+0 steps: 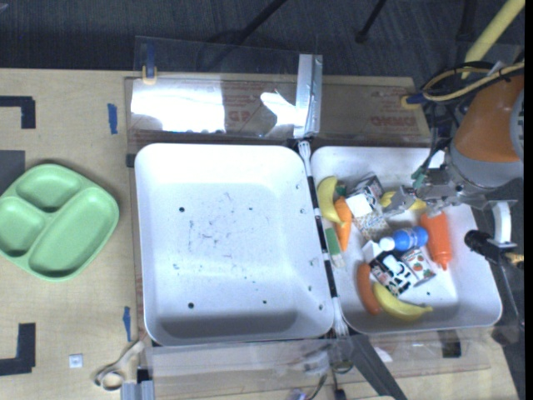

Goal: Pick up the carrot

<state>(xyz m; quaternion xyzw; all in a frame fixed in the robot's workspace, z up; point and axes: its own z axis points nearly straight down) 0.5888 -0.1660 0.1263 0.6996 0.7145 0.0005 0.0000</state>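
— Where's the carrot (439,238)?

— In the right bin (479,302), near its right side, lying roughly upright in my view, just beside the blue bottle (405,240). My gripper (433,192) sits right above its top end; I can't tell how it is set.

— How will it handle?

— My guess: light, stiff, smooth plastic, so a bit slippery. It tapers, so I'd pinch across the thick middle, not the thin tip. The clutter to its left leaves little room on that side.

Green divided plate (57,221) left of the bins — bananas (327,198), blue-capped bottle (405,240).
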